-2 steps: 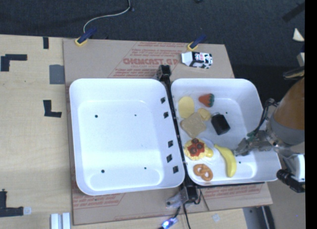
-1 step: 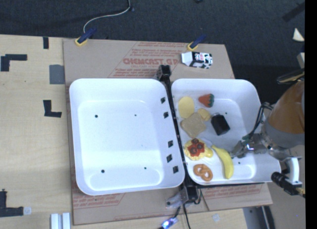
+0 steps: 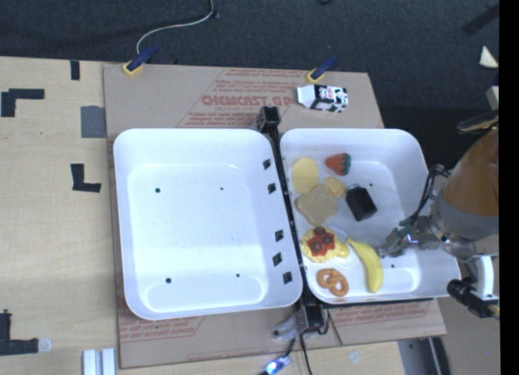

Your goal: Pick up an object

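Observation:
The right bin [image 3: 405,148] holds several toy foods. A red strawberry [image 3: 338,163] lies at the back, with a yellow round piece [image 3: 305,174] left of it. A tan bread slice [image 3: 317,203] and a small black block [image 3: 360,202] sit mid-bin. Toward the front are a yellow plate-like piece with red topping [image 3: 322,245], a pretzel [image 3: 332,282] and a banana [image 3: 370,264]. My gripper [image 3: 395,243] hangs low over the bin's right side, just right of the banana, with nothing seen between its fingers.
The left bin [image 3: 195,219] stands beside the right one, a black divider strip [image 3: 276,203] between them. A small black-and-white tag [image 3: 324,97] lies on the board behind the bins. The arm [image 3: 474,195] enters from the right edge.

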You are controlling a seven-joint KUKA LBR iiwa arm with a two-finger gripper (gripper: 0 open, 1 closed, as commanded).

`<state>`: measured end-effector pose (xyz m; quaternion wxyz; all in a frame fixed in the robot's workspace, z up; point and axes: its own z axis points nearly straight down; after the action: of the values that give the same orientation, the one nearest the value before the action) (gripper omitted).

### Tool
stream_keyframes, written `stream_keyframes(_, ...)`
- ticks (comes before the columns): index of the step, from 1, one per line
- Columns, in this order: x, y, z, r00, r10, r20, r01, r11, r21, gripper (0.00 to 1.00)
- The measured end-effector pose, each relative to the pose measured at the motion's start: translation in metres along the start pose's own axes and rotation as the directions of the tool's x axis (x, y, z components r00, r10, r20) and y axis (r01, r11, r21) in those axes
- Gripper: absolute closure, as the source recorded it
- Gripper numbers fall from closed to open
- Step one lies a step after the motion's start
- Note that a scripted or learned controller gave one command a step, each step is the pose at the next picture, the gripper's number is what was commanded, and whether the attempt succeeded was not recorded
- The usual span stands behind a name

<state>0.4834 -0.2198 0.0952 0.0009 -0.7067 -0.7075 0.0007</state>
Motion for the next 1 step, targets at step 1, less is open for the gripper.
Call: stream_keyframes(1, 0.0007, -0.0003, -0.009, 1.0, -0.001, -0.001, 0.001, 1.0, 0.002, 1.0)
